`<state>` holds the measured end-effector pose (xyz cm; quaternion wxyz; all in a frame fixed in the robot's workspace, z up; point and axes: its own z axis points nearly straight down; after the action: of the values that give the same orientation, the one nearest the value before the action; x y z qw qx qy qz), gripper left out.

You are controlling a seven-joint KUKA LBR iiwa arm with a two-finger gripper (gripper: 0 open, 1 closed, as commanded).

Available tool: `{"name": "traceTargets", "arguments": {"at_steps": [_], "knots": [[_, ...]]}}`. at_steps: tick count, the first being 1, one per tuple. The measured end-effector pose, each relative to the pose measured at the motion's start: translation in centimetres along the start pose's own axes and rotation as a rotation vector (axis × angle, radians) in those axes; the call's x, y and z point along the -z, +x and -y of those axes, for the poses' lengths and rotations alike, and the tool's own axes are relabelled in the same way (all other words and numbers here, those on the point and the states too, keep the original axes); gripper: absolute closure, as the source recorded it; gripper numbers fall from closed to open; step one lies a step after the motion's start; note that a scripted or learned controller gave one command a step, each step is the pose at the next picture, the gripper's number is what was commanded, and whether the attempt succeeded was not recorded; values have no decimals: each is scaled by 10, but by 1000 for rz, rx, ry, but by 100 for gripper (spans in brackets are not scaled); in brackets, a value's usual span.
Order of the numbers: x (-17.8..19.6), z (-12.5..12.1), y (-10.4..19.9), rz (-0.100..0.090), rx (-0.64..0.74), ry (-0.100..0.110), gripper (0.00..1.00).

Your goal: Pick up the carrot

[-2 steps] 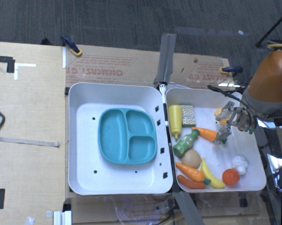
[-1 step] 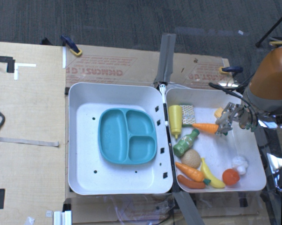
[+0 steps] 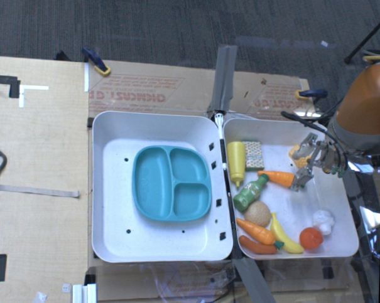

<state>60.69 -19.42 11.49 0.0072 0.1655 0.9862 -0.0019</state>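
Note:
Two carrots lie in the right bin (image 3: pixel 338 204). One orange carrot (image 3: pixel 278 178) lies across the bin's middle, next to the cap of a green bottle (image 3: pixel 249 193). The other carrot (image 3: pixel 256 230) lies slanted near the front wall, beside a brown round item (image 3: pixel 258 213). My gripper (image 3: pixel 300 171) hangs over the right bin, right at the right-hand end of the middle carrot. No carrot shows lifted off the bin floor. A small orange-yellow thing (image 3: pixel 297 152) sits just beside the gripper's upper side.
The right bin also holds a yellow bottle (image 3: pixel 236 160), a green-patterned sponge (image 3: pixel 254 155), a banana (image 3: pixel 285 236), a red tomato (image 3: pixel 311 238), a reddish sausage (image 3: pixel 257 247) and a white lump (image 3: pixel 323 219). A teal divided plate (image 3: pixel 173 182) lies in the left bin (image 3: pixel 106 194).

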Motion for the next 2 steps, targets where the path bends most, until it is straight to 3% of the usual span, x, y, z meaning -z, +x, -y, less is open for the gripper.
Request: {"name": "traceTargets", "arguments": {"at_steps": [1,2], "knots": [[-21,4,-47,-7,-451,1,0],[-7,2,-50,2,-446,0,100]]}}
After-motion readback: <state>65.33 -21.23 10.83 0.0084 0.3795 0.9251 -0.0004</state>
